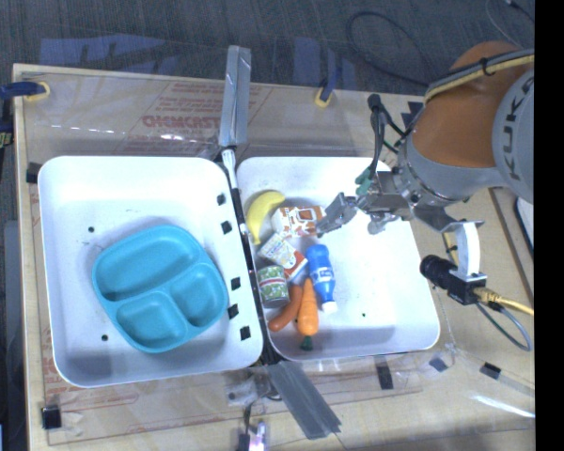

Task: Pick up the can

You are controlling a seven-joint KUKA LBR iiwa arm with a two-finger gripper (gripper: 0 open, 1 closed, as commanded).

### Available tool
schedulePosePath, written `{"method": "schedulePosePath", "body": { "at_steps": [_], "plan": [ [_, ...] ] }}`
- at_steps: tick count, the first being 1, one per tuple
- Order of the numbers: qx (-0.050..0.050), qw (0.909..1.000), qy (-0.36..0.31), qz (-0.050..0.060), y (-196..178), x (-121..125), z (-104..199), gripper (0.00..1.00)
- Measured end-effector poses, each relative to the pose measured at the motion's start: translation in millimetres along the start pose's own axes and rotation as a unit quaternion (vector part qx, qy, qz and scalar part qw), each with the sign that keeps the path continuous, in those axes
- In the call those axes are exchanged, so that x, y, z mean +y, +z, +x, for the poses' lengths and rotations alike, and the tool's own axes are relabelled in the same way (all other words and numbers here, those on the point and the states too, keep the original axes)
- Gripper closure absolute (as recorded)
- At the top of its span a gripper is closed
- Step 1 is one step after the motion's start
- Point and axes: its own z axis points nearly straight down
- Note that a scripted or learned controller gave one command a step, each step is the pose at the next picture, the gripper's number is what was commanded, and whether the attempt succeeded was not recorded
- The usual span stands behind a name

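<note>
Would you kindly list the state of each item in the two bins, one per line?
Blue tray: flat in the left bin.
Banana: against the right bin's divider.
Can: on its side, among the clutter.
Blue bottle: lying down.
Carrot: lying flat.
Pincer: above the right bin, holding nothing visible.

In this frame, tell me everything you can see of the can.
The can is small, with a green and white label and a dark top. It lies in the right bin against the divider, in a pile of items. A carrot touches its right side and a white carton sits just above. The gripper is apart from it.
</note>
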Motion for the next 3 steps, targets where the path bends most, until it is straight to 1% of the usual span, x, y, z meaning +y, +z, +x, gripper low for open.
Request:
{"method": "schedulePosePath", "body": {
  "at_steps": [1, 2, 3],
  "plan": [
    [-0.001, 0.9834, -0.181, -0.002, -39, 17, 13, 0.00],
    [0.000, 0.9843, -0.177, 0.000, 60, 20, -3, 0.00],
    [0.000, 0.9928, -0.120, 0.000, 157, -9, 10, 0.00]
  ]
}}
